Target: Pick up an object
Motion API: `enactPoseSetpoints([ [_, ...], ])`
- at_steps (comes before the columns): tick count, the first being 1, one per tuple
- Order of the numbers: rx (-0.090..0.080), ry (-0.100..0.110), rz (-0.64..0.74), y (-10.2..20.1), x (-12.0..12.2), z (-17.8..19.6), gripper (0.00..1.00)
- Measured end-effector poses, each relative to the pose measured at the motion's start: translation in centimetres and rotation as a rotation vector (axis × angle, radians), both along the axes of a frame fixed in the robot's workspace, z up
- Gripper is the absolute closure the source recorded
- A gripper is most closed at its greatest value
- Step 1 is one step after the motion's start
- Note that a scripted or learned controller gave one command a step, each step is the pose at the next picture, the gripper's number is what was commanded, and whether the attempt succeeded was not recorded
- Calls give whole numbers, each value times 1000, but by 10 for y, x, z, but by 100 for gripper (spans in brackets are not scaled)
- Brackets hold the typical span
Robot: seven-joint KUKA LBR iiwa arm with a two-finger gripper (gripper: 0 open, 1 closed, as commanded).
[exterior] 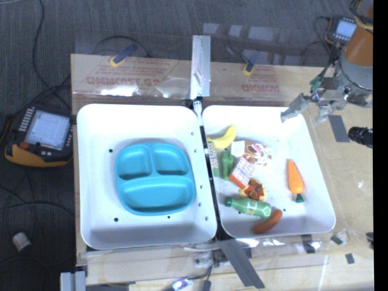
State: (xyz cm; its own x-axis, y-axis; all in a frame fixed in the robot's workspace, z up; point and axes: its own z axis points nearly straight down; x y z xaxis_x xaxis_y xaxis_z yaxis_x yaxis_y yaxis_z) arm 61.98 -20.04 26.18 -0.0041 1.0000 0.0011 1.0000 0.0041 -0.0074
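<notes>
The right bin (315, 162) holds several toy foods: a yellow banana (224, 136), a green pepper-like piece (225, 162), a white snack packet (253, 153), a small pizza slice (254, 190), a green bottle (250, 207), a reddish sausage (268, 222) and an orange carrot (294, 178). My gripper (306, 112) hangs above the bin's far right corner, well apart from all the items. Its two fingers are spread open and nothing sits between them. The carrot is the nearest piece, lying below the gripper in the picture.
A blue divided plate (154, 177) lies in the left bin (91, 162). The ridge where the two bins meet (206, 174) runs down the middle. A teach pendant (39, 135) rests on the floor at the left, and clamps stand behind the bins.
</notes>
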Motion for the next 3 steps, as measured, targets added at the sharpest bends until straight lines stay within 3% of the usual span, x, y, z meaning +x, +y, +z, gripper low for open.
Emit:
enactPoseSetpoints([
  [1, -1, 2, -147, -23, -89, -93, 0],
  [2, 3, -1, -155, -18, -90, -123, 0],
  [3, 12, -2, -257, -9, -80, -161, 0],
])
